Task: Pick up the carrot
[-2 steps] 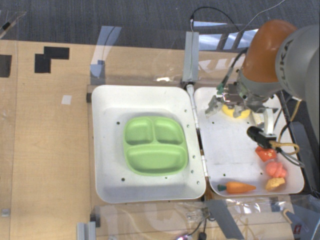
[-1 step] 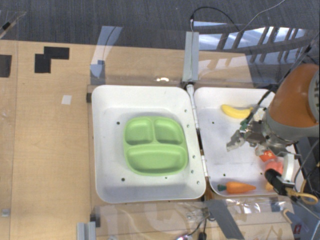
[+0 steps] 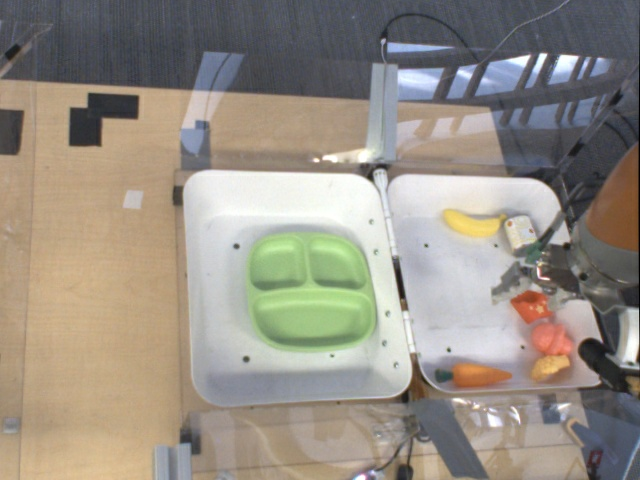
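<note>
Camera view: the carrot [image 3: 481, 374] is seen lying at the lower edge of the right bin [image 3: 440, 288], while the hand [image 3: 520, 280], spread open and empty, is poised above a red piece [image 3: 531, 306], so it should be lowered astride the carrot's middle.

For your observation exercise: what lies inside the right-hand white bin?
The right bin holds a banana, a small white item, a red piece, a pink piece, a yellowish piece and the carrot. The claw and arm cover the bin's right edge.
</note>
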Robot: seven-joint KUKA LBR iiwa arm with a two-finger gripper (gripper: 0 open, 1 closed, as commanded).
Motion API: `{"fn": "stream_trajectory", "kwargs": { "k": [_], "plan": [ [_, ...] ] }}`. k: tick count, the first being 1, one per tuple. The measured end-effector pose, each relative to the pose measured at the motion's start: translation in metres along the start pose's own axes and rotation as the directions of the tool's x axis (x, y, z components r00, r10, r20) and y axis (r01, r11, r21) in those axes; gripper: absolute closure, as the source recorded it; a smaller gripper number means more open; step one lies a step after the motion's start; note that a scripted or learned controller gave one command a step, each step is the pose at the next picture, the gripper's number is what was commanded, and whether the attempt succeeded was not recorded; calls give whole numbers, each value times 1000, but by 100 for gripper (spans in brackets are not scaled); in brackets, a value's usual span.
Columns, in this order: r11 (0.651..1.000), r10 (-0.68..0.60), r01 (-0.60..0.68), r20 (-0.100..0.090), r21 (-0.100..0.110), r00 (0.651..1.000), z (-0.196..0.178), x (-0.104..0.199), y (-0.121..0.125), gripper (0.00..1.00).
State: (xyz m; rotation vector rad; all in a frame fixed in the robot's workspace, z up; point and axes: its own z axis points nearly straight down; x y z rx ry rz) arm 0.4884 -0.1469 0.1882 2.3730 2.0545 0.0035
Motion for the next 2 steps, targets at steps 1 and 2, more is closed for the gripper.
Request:
{"fn": "stream_trajectory", "kwargs": {
  "k": [1, 2],
  "plan": [
    [976, 220, -220, 0, 4, 976, 46, 58, 15, 0],
    [1000, 31, -31, 0, 1, 1000, 15, -25, 60, 0]
  ]
}}
